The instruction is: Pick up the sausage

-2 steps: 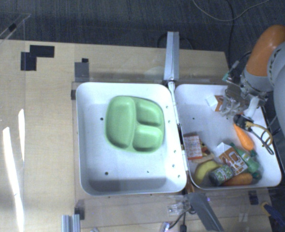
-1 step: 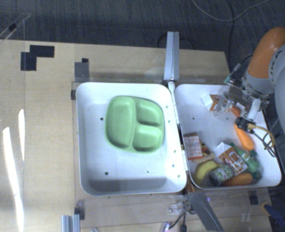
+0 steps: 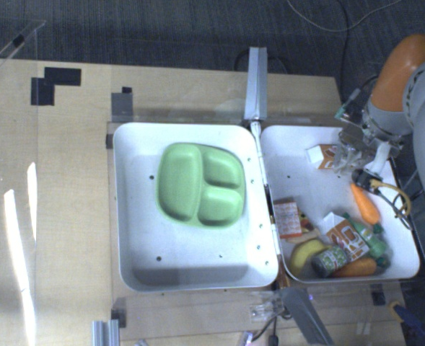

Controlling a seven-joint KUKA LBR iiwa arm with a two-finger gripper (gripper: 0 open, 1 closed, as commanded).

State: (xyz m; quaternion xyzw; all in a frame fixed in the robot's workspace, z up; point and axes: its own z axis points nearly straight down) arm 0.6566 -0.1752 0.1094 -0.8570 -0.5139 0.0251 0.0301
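Observation:
An orange-brown, sausage-like piece (image 3: 358, 267) lies along the front wall of the right bin (image 3: 291, 146), partly tucked under a green bottle (image 3: 372, 239) and beside a dark can (image 3: 331, 261). My gripper (image 3: 351, 158) hangs over the bin's far right corner, just right of a small orange-and-white packet (image 3: 323, 155). It is well away from the sausage, and nothing shows in its grasp.
An orange carrot (image 3: 366, 205) lies just below the gripper. A banana (image 3: 306, 251), a red-and-white packet (image 3: 287, 218) and an orange carton (image 3: 344, 234) crowd the bin's front. The left bin (image 3: 129, 215) holds a green divided plate (image 3: 200, 184). A metal rail (image 3: 256, 85) stands between the bins.

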